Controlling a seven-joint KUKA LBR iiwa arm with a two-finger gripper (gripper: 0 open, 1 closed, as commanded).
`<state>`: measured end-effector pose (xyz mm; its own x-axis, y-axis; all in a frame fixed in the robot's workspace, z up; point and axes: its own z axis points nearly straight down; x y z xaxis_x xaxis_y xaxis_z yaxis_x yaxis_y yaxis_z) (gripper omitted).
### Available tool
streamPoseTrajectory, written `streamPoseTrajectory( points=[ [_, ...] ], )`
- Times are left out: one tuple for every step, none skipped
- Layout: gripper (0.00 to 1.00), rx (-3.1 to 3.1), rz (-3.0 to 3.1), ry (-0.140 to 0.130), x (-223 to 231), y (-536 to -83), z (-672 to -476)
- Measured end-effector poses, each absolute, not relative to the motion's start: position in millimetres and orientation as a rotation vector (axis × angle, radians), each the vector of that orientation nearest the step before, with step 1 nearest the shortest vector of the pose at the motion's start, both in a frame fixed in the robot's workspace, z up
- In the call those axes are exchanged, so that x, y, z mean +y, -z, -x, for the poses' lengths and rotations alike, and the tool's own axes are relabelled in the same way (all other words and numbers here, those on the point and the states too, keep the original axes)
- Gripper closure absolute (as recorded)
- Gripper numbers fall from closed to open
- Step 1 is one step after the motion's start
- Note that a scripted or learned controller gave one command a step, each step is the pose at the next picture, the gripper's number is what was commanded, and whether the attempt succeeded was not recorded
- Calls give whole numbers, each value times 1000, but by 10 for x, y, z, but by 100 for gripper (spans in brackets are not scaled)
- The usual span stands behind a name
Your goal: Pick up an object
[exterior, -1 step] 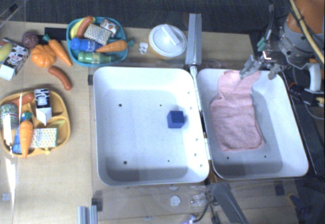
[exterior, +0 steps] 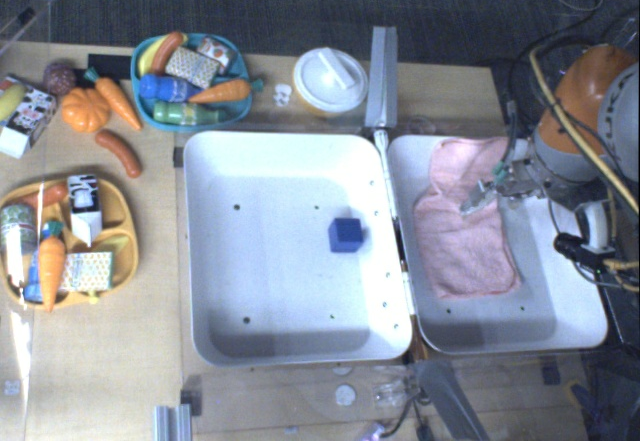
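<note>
The bench carries two white bins side by side. In the left bin (exterior: 250,259) there is one small blue cube (exterior: 346,234), lying on the floor of the bin a little right of the middle, well apart from every wall. In the right bin (exterior: 560,319) a pink cloth (exterior: 462,224) lies crumpled on the left half, from the upper wall down past the middle of the bin.

The arm (exterior: 585,119) comes in from the right, grey with the orange band visible at the top right. Its gripper (exterior: 480,197) is low over the upper part of the pink cloth, pointing to the left. The metal tips seem to be at the surface of the cloth, but I cannot tell how far they are apart, and I cannot tell if any cloth is caught between them. The blue cube is far from the gripper, in the other bin.

Outside the bins, on the bench at the left, there is a blue bowl (exterior: 150,114) with toy food, a yellow plate (exterior: 125,229) with more toys, a small orange pumpkin (exterior: 84,110) and a sausage (exterior: 119,153). A white lid (exterior: 332,77) sits behind the left bin
</note>
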<state>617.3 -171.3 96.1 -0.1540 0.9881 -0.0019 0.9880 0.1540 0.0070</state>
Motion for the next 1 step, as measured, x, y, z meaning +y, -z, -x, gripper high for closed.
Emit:
streamPoseTrajectory(
  points=[
    [0, 2578, -1781, -7, -1778, -895, -6186]
  ],
)
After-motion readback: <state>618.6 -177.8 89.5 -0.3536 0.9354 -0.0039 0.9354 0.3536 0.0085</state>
